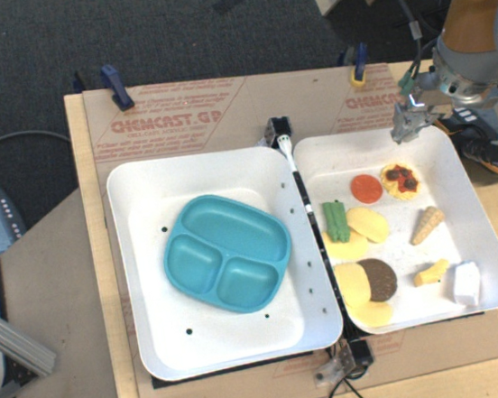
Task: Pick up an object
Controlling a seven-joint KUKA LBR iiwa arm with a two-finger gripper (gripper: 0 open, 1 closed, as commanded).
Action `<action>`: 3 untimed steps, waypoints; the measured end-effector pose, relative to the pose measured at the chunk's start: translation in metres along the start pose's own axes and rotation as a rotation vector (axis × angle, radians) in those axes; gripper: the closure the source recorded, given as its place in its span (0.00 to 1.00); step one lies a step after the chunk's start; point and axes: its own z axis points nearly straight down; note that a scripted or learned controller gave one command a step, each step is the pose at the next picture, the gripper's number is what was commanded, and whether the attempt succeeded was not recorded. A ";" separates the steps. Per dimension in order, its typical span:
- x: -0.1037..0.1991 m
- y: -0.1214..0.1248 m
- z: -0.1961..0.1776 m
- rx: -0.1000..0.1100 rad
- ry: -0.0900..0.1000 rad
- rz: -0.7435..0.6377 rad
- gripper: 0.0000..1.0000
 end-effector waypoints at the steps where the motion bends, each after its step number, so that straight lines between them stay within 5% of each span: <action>1: -0.060 0.000 -0.173 -0.021 -0.014 0.008 1.00; 2: -0.047 -0.008 0.104 0.013 0.002 0.005 1.00; 3: 0.045 0.003 -0.032 -0.015 -0.002 -0.005 1.00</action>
